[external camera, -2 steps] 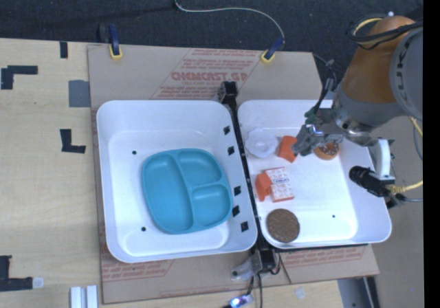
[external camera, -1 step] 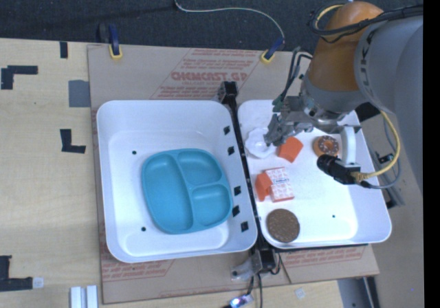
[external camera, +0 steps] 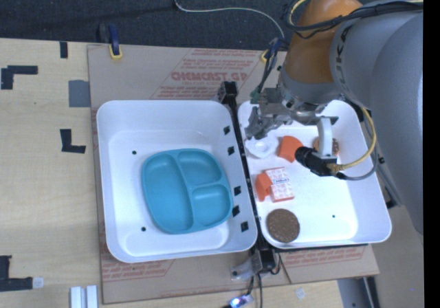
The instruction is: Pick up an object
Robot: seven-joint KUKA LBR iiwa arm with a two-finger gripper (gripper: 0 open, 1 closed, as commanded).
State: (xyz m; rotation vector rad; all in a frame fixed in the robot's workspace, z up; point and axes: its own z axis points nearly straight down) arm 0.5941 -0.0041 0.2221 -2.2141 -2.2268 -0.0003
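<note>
Arm (external camera: pixel 385 59): grey, very large at the right of the frame and nearest the lens, with an orange band (external camera: pixel 320 25) above the wrist; it reaches in from the right edge and bends down over the upper part of the right bin. Gripper (external camera: pixel 260 131): low over the upper left corner of the right bin (external camera: pixel 357 231), close to the wall shared with the left bin; whether it is spread or pressed together cannot be told, and nothing is seen caught in it. Small white round item (external camera: pixel 259 148): on the bin floor directly under the gripper tip; whether they touch cannot be told. Orange block (external camera: pixel 289 147): just right of the white item, near the middle of the right bin. Black fitting with yellow cable (external camera: pixel 317 161): part of the arm's wrist gear, hanging beside the orange block. Red-and-white patterned packet (external camera: pixel 278 184): below the orange block, with an orange piece (external camera: pixel 262 186) touching its left side. Brown round disc (external camera: pixel 282 225): lower part of the right bin, well apart from the gripper. Left bin (external camera: pixel 117 121): white, shallow. Blue divided plate (external camera: pixel 185 190): three compartments, lying flat in the left bin's middle. Cardboard sheet (external camera: pixel 199 73): under both bins, with red print. Bench (external camera: pixel 41 196): pale wood, with black tape marks at the left of the frame.
</note>
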